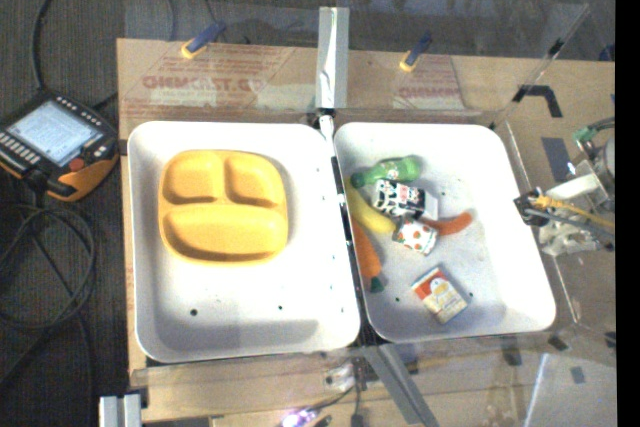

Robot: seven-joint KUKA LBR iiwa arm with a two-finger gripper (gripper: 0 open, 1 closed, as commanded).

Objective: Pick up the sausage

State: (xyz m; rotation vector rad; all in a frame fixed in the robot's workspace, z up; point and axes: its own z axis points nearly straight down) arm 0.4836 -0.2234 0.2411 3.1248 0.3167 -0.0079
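Reaching hasn't begun: your gripper (548, 206) waits at the right bin's (520, 310) right edge, finger state unclear. Next, swing left over the sausage (455, 224) near centre.

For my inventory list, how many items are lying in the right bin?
6: green item at top, black-and-white carton, banana, sausage, carrot by the left wall, small box nearest the front. More may hide underneath.

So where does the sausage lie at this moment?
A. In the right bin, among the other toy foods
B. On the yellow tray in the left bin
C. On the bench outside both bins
A: the sausage lies in the right bin beside a small carton, far from the yellow tray.
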